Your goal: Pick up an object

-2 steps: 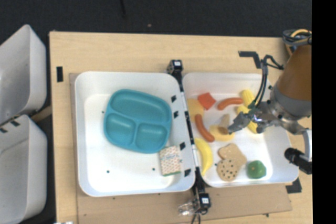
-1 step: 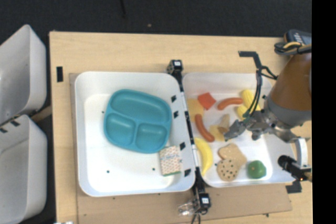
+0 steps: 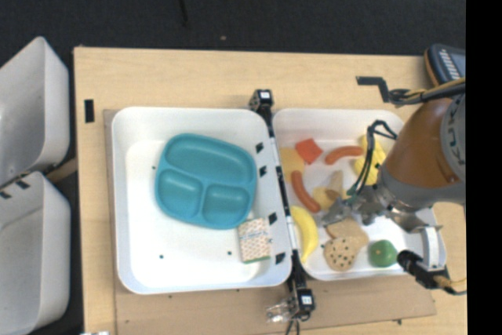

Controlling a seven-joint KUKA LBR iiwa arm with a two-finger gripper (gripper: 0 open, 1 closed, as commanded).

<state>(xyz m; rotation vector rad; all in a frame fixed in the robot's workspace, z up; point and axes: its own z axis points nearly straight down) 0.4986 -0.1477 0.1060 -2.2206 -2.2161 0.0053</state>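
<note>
The right bin holds several toy foods: an orange-red square, an orange sausage, a red sausage, a banana, a chocolate-chip cookie, a tan slice and a green ball. My gripper hangs low over the middle of this bin, just above the tan slice and right of the red sausage. The arm's orange band covers the bin's right side and part of a yellow toy.
The left bin holds a teal divided plate and a small patterned packet near the dividing wall. Black clips sit along the seam between the bins. A black cable loops beside the wrist.
</note>
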